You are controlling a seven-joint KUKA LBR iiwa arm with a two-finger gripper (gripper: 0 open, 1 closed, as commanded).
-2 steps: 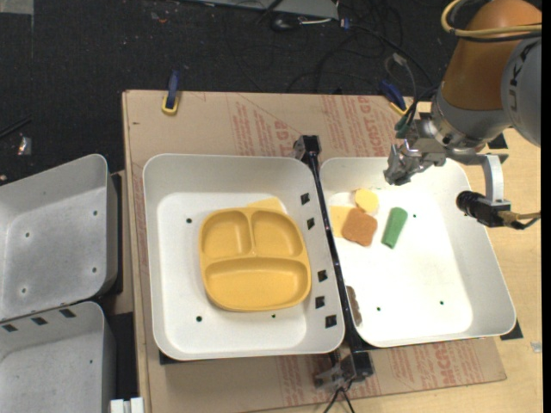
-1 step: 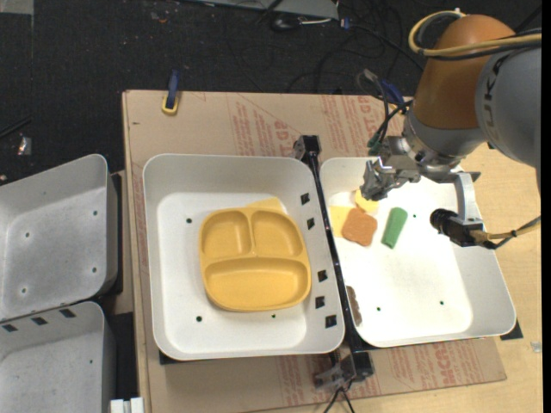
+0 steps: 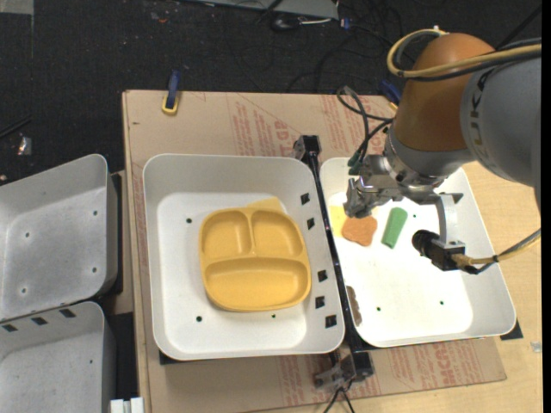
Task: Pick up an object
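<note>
Two shallow white bins sit side by side at the frame's centre. The left bin holds a yellow divided tray, the right bin an orange piece and a green block near its upper left, likely pick targets. The grey arm reaches in from the right, its gripper hanging just above the orange piece; whether it is wide or narrow cannot be told.

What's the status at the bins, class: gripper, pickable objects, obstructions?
Gripper low over right bin, above orange piece. Nothing seen held. Green block beside it. Yellow tray sits in left bin, no obstruction.
</note>
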